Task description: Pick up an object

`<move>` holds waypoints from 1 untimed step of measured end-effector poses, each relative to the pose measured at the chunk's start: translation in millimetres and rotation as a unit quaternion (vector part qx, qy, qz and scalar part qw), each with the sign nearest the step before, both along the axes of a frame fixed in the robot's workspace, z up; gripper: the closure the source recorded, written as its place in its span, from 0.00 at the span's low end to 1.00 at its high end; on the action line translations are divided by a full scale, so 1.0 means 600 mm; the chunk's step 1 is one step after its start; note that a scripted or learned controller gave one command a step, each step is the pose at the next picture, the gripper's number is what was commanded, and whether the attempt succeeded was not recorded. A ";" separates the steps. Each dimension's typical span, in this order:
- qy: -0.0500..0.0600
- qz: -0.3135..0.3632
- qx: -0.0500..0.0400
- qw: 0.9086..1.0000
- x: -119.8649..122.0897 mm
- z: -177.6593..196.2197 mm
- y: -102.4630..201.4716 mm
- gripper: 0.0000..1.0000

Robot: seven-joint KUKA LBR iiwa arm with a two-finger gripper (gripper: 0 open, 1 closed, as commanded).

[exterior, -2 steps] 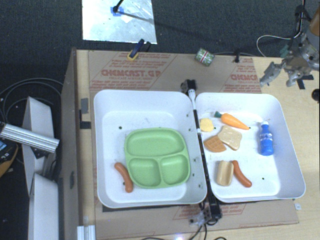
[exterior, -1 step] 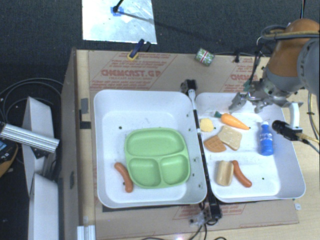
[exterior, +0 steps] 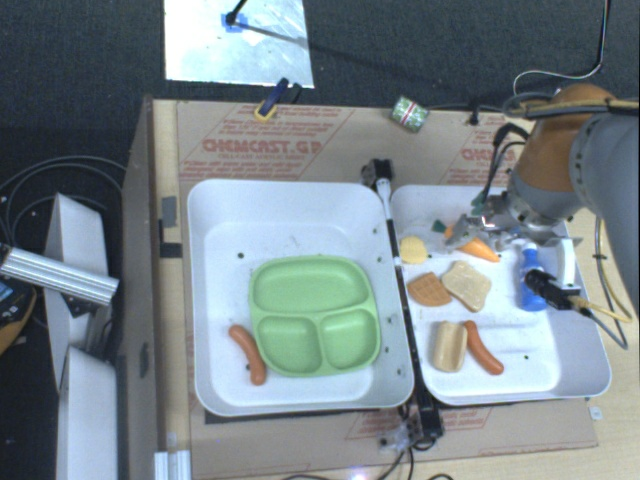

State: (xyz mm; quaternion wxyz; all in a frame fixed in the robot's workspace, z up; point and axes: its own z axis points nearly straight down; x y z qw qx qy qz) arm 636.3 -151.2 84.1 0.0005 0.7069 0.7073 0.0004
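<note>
Reaching in from the right, the gripper (exterior: 487, 222) sat low over the back of the right bin (exterior: 580, 368), right above the toy carrot (exterior: 478, 250); whether its fingers were apart or together couldn't be told. Carrot lay near the bin's back wall, long axis roughly left-right, tilted slightly, which end was the tip unclear. Nearby: toast slice (exterior: 467, 284), round cracker (exterior: 430, 289), yellow piece (exterior: 413, 249), bun (exterior: 448, 346), sausage (exterior: 483, 349), blue object (exterior: 530, 276); left bin (exterior: 215, 213) held a green divided tray (exterior: 314, 314) and another sausage (exterior: 248, 354).
</note>
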 end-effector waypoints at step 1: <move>0.000 0.000 0.000 1.000 -0.051 0.001 -0.015 0.00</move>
